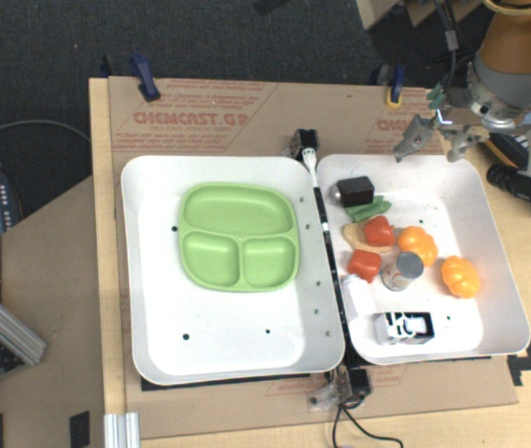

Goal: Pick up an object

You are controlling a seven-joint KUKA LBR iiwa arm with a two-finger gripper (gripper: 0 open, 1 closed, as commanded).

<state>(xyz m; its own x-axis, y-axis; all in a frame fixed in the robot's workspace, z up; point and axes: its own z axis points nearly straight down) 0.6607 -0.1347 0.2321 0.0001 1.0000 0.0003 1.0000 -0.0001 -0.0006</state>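
Orange fruit (417,245) etc. sit untouched in rt bin (489,203) w/ my gripper (438,138) spread open, holding nothing, at its 12 o'clock rim, so pick not begun.

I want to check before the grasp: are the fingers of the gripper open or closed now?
Open. The gripper hangs above the far edge of the right bin, its two fingers spread apart with nothing between them.

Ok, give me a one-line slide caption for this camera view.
Open gripper above the right bin's far edge, over small objects; green tray in left bin.
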